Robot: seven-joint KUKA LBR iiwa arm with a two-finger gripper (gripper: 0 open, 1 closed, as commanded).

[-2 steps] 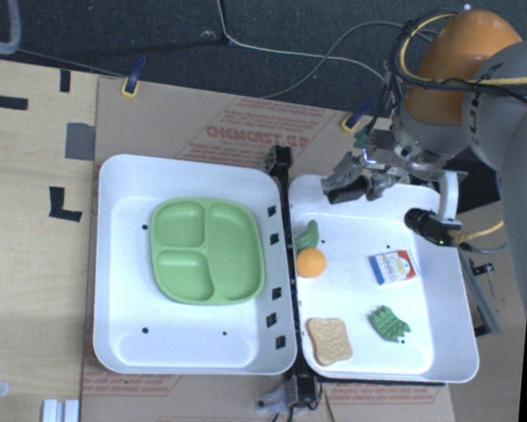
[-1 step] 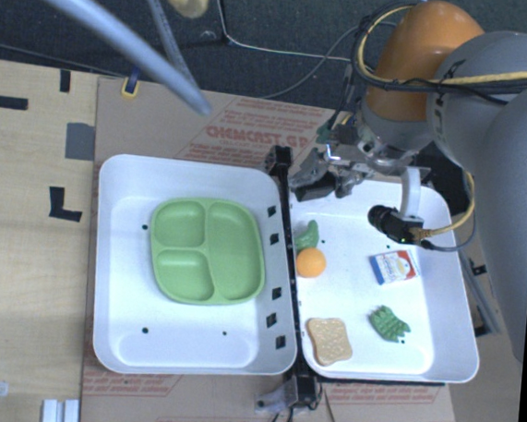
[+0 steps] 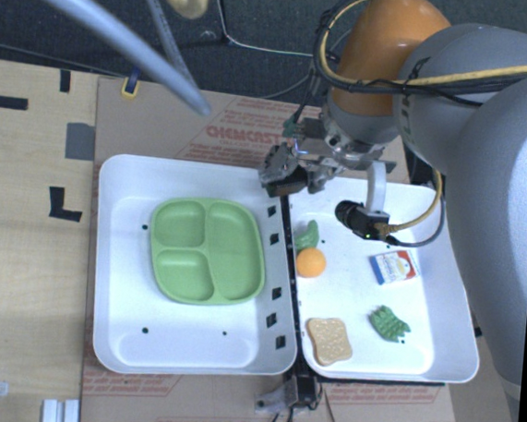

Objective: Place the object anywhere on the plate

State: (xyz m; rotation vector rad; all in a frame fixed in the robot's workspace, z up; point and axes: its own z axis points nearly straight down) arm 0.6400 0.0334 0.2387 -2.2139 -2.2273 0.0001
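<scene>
My tool [image 3: 286,172], grip state unclear, hovers at 12 o'clock of the light, round orange [image 3: 310,264]; pinch its middle.

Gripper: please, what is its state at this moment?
Gripper: cannot be told; it hovers over the divide between the two bins, at their far end.

One marking is partly legible: red block lettering printed on the cardboard sheet [image 3: 239,129] lying on the counter, just left of and beyond the fingers [image 3: 280,181]. It appears to read "CHEMCAST"; the smaller red lines above it are too blurred to read. The small carton [image 3: 393,266], right of and nearer than the fingers, carries red-and-blue printing, illegible.
</scene>
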